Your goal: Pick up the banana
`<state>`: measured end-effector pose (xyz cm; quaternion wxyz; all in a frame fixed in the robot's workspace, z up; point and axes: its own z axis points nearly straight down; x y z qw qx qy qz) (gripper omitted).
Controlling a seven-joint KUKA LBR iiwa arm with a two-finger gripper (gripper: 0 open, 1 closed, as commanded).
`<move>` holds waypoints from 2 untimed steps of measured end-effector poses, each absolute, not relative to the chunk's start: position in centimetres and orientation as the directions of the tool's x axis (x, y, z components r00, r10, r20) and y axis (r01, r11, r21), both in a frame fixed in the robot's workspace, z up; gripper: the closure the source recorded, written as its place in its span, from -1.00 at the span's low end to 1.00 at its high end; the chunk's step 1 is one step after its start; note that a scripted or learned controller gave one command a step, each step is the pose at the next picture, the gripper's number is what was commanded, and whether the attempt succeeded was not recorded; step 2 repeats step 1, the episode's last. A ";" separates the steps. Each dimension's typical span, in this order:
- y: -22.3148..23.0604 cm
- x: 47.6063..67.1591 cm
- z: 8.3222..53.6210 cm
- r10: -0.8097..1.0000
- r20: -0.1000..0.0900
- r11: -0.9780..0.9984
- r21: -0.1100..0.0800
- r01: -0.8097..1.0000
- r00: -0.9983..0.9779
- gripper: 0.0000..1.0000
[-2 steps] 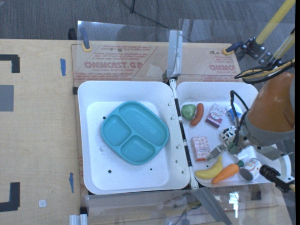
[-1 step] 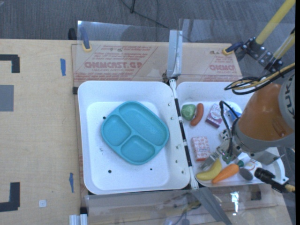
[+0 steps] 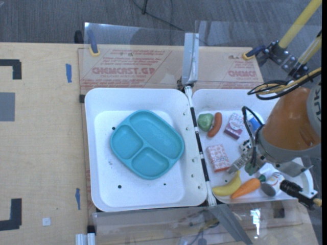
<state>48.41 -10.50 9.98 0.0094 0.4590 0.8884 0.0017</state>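
The banana (image 3: 226, 186) lies at the near edge of the right bin (image 3: 225, 98), long axis running left-right, touching the carrot (image 3: 246, 187); the gripper (image 3: 245, 161) hovers just beyond it, slightly right; its grip state I cannot tell.

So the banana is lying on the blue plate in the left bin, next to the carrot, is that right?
Not quite. The camera view shows the banana in the right bin, near its front edge, next to the carrot. The blue plate sits in the left bin, with no food on it.
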 end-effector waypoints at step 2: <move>-12.0 48.6 16.4 0.878 -0.003 0.478 0.002 0.878 -0.478 1.00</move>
